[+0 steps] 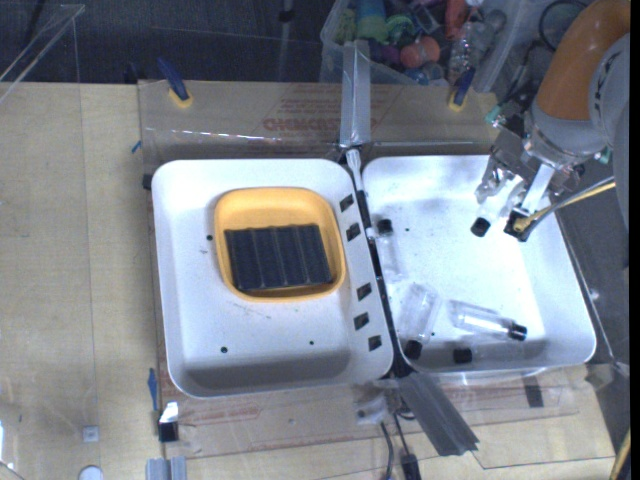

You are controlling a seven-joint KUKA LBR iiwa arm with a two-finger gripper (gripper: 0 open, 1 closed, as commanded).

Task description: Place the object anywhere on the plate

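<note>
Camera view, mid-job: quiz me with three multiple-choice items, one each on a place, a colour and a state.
1. The plate lies in which bin?
A. left bin
B. right bin
C. on the bench

2. The plate's rim is
A. blue
B. orange-yellow
C. green

3. The dark ridged object is
A. in the hand
B. in the right bin
C. resting on the plate

Key: 1 A, it sits within the left bin; 2 B, the rim shows orange-yellow; 3 C, it lies flat on the plate, while the hand hangs over the right bin.
</note>
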